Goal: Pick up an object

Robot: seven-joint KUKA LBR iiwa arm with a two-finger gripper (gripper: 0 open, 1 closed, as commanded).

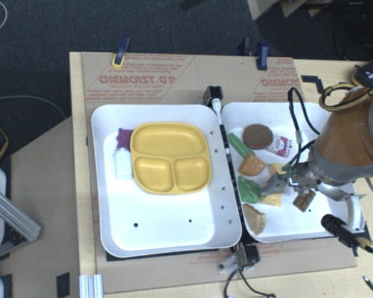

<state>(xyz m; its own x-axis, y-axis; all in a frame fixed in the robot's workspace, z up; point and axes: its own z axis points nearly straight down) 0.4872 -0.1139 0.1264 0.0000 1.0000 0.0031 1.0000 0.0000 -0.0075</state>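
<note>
Lying diagonally, green piece (pixel 240 146) pointing upper-left

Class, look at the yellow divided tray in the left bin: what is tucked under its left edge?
Beside and partly under the yellow tray lie a purple item and a white bottle-like item. How far they reach beneath is covered.

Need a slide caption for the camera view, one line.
Grey arm's tool low over small items in right white bin; yellow three-compartment plastic tray in left white bin.
</note>
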